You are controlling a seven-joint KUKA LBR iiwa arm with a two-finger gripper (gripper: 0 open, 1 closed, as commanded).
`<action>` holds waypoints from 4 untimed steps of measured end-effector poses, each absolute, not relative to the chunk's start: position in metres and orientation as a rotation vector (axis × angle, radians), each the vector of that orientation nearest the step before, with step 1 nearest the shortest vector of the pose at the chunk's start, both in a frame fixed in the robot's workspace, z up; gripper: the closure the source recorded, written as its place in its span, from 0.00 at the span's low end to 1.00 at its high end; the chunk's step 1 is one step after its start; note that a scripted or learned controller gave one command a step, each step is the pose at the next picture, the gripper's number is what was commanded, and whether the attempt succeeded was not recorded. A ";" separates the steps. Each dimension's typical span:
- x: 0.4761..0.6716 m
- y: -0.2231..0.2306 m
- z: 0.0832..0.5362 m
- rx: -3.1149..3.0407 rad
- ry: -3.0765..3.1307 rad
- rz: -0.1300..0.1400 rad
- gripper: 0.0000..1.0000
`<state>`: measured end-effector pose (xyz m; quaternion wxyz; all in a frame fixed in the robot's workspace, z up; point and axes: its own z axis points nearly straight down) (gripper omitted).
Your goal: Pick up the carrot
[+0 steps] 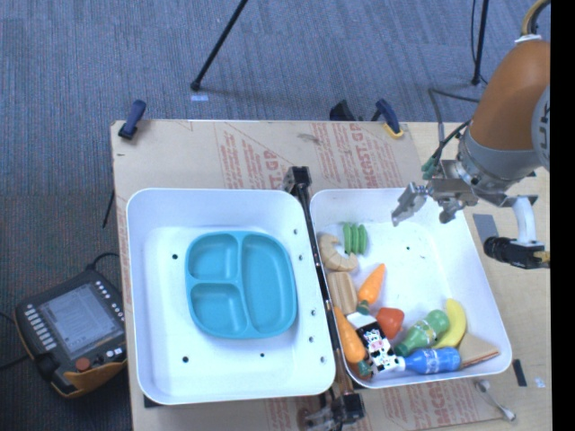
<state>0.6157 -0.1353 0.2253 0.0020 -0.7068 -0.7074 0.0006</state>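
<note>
Camera view: carrot [371, 285], centre-right, likely light, stiff, slick plastic; grip its thick middle; gripper [428, 206] spread, holding nothing

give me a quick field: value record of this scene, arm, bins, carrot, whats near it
arm: grey with an orange band, reaching in from the right
end effector: above the right bin's far edge, fingers spread, nothing between them
left bin: holds a blue divided plate
right bin: holds a pile of toy food along its left and near sides
carrot: orange, lying tilted in the right bin, apart from the end effector
near the carrot: green beans beyond it, a red-orange piece in front
also in pile: banana, blue bottle
</note>
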 end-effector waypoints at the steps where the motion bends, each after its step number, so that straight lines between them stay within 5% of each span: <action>1: 0.578 -0.095 0.134 -1.830 -2.548 0.002 0.00; 2: 0.561 -0.087 0.090 -1.820 -2.560 -0.003 0.00; 3: 0.563 -0.086 0.101 -1.826 -2.554 -0.008 1.00; 4: 0.541 -0.056 0.188 -2.276 -2.162 0.001 1.00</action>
